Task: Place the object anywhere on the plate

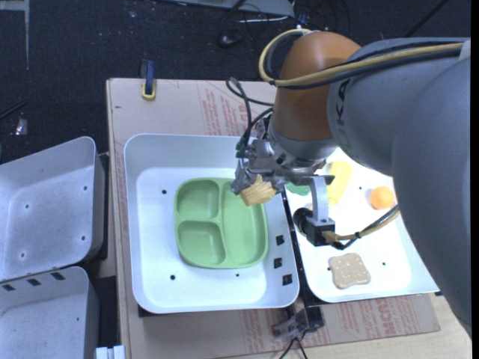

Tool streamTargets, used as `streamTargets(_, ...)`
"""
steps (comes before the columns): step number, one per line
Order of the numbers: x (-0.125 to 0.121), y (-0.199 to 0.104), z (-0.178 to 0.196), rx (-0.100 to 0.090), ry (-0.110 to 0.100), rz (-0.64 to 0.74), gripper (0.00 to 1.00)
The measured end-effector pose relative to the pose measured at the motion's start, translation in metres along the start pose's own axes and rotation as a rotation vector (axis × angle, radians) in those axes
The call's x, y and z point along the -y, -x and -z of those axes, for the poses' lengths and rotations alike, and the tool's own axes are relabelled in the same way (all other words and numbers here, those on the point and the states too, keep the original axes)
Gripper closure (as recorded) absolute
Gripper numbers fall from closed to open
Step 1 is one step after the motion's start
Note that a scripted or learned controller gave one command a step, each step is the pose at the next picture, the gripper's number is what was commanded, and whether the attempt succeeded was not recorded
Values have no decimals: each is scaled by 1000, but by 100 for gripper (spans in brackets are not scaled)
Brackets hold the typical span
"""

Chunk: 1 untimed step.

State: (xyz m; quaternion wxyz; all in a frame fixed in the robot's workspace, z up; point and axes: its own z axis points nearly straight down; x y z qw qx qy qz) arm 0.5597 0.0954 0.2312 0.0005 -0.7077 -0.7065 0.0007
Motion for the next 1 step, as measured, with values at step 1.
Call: streamTargets(1, -1, 0, 0, 0, 1, 1, 0)
